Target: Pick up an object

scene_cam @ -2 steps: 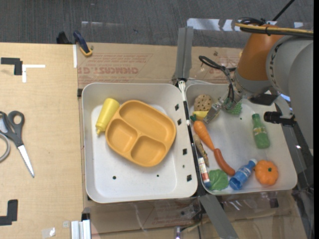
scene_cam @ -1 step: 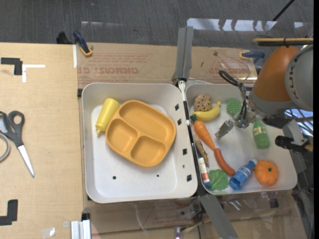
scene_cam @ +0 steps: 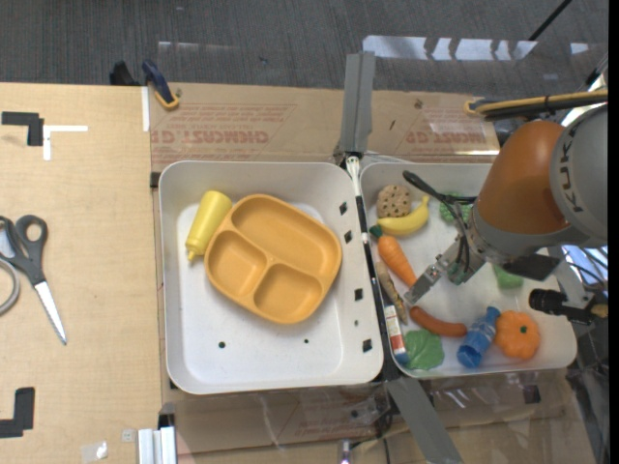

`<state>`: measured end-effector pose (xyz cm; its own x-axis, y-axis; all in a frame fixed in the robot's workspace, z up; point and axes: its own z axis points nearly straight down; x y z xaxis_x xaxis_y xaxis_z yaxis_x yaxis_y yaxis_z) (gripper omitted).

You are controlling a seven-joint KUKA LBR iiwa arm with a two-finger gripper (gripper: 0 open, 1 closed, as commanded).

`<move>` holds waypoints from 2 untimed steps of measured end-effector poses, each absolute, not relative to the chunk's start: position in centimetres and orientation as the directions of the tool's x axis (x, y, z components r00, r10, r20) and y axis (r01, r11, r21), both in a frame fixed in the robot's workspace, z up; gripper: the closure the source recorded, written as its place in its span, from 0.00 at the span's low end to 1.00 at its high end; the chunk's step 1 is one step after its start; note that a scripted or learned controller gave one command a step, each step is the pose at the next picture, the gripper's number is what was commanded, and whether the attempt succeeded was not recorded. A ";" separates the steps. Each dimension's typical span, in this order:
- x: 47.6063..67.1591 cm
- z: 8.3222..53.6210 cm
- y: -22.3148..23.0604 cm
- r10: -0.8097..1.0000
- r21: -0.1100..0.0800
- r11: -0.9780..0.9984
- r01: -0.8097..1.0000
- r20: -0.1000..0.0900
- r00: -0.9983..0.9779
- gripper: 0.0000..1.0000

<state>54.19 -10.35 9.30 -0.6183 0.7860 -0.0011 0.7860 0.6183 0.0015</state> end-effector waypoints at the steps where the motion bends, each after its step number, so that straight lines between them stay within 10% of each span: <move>1: 54.3 10.2 -10.4 0.787 0.002 0.617 0.787 -0.002 -0.617 1.00; 2: 54.3 10.2 -10.4 0.787 0.002 0.617 0.787 -0.002 -0.617 0.00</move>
